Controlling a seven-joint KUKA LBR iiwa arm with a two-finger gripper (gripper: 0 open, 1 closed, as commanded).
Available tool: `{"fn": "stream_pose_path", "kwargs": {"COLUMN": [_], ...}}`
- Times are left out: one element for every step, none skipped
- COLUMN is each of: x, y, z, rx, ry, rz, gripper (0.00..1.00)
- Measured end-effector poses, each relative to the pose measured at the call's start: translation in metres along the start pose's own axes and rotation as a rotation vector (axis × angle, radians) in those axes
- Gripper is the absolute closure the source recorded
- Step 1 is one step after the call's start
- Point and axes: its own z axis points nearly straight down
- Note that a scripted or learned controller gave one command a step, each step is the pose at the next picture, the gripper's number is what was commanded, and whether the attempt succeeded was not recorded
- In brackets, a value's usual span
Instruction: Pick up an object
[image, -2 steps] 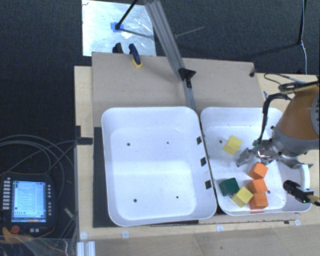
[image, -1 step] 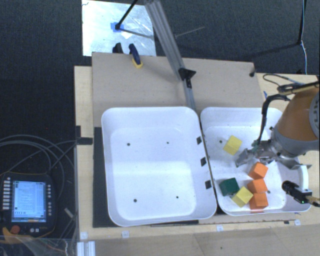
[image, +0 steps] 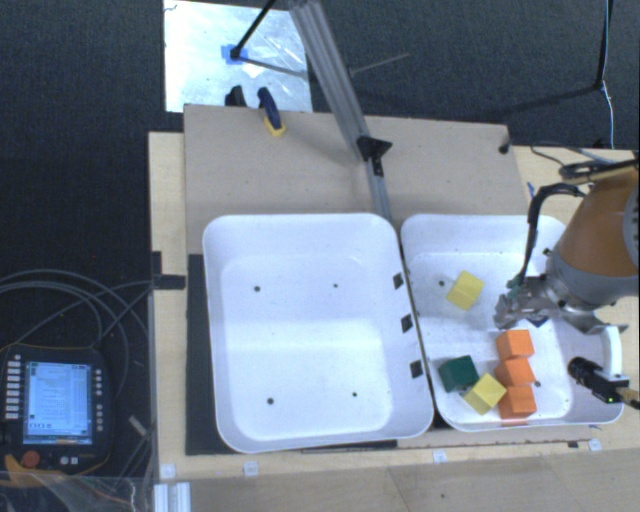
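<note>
The right bin (image: 430, 240) holds a yellow block (image: 465, 290) near its middle, a dark green block (image: 459, 373) at the front left, and a second yellow block (image: 486, 392) beside the green one. Three orange blocks (image: 516, 372) stand in a column at the front right. My gripper (image: 513, 310) hangs low over the right bin, just above the top orange block and to the right of the upper yellow block. Nothing shows between its fingers.
The left bin (image: 215, 300) lies beside the right one, with a shared divider at centre. A grey pole (image: 340, 85) slants across the back board. A teach pendant (image: 55, 405) and cables lie on the floor at left.
</note>
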Motion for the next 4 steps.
{"fn": "stream_pose_path", "kwargs": {"x": [0.000,0.006,0.006,0.065], "y": [0.007,0.016,0.017,0.040], "z": [-0.045,-0.094,-0.110,-0.118], "rx": [-0.002,-0.003,0.000,0.000], "ry": [-0.001,-0.001,0.000,0.002], "rz": [0.000,-0.001,0.000,-0.007], "gripper": [1.00,1.00,1.00,1.00]}}
